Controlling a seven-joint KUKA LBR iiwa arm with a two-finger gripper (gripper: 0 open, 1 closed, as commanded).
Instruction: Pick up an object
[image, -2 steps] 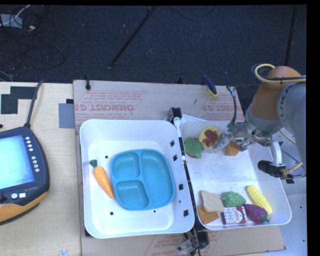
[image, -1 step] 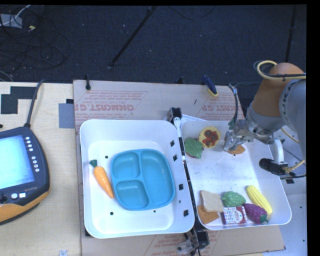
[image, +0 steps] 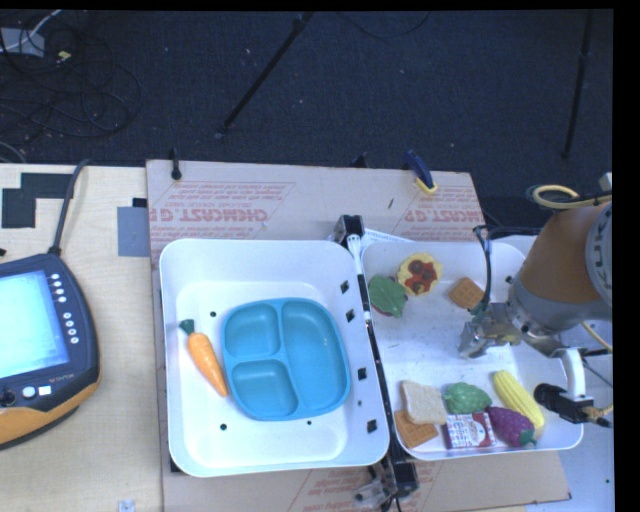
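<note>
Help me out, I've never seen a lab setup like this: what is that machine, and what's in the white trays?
One camera looks down at a slant. The grey and orange robot arm reaches in from the right; its gripper hangs over the right bin, among toy food: pizza slice, cracker, bread, corn, purple eggplant. I see nothing between its fingers. The left bin has a blue divided plate and a carrot.

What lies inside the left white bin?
A blue divided plate and a toy carrot beside its left edge. Whatever is under the plate is covered.
</note>
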